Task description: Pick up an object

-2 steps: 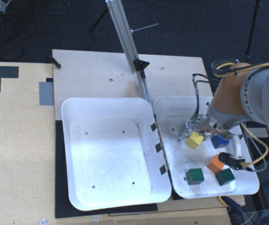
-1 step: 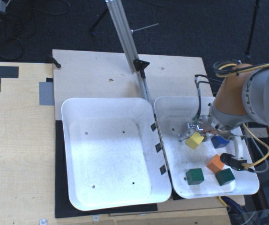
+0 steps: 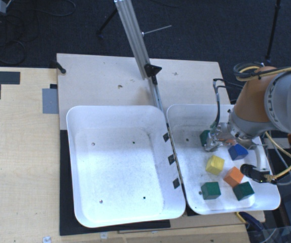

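Bench: pale wood top over a dark floor, bearing a left bin [image 3: 84, 151] and a right bin [image 3: 188, 120], both shallow and white.
Gripper [image 3: 212, 142]: low in the right bin, reaching in from the right; its grip cannot be told.
Teal block [image 3: 205, 136]: touching the gripper's left side, partly hidden.
Blue block [image 3: 238, 151]: just right of the gripper.
Yellow block [image 3: 215, 164]: just below the gripper.
Orange block [image 3: 233, 176]: below and right.
Green blocks: one [image 3: 211, 190] well below the gripper, another [image 3: 244, 191] right of it.
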{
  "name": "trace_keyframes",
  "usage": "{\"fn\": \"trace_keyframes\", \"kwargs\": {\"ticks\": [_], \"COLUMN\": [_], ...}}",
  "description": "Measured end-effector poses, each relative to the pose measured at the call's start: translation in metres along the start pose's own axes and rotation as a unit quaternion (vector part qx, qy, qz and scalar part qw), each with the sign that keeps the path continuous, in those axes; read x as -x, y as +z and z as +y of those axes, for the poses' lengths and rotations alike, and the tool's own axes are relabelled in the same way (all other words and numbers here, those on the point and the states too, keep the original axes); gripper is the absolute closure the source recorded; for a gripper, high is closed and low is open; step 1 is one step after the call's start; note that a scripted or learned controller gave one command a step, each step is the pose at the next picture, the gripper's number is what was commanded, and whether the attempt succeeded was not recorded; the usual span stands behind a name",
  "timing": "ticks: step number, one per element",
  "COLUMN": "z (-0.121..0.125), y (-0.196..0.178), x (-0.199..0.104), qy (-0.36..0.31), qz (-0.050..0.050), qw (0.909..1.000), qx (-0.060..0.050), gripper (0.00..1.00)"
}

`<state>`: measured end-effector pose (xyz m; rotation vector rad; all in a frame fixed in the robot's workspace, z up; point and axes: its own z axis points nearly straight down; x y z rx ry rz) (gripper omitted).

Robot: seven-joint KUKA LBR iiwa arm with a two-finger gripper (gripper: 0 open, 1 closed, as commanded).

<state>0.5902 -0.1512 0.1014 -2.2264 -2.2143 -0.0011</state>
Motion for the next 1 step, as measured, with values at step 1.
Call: {"fn": "trace_keyframes", "kwargs": {"ticks": [1], "z": [-0.0003], "y": [0.0007], "x": [0.0003], "qy": [0.001], "qz": [0.000], "qw": [1.0000], "qx": [0.000], "gripper": [0.00]}}
